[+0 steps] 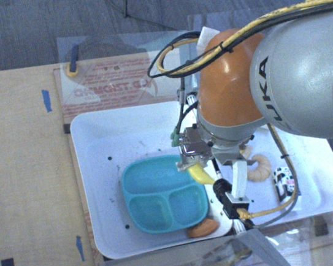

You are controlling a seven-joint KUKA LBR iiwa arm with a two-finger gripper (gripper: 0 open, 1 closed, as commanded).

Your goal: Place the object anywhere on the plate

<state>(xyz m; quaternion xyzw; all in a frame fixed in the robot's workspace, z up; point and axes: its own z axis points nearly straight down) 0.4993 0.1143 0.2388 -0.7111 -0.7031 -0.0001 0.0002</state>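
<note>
The hand [190,157], jaw state indiscernible beneath the wrist, hovers at the right rim of the blue plate [164,201] with a yellow object [200,174] directly below it, so placement appears unfinished.

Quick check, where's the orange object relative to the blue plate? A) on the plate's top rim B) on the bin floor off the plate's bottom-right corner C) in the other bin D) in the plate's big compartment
B: the orange object lies on the white bin floor, just off the bottom-right corner of the blue plate, not in any of its compartments.
</note>
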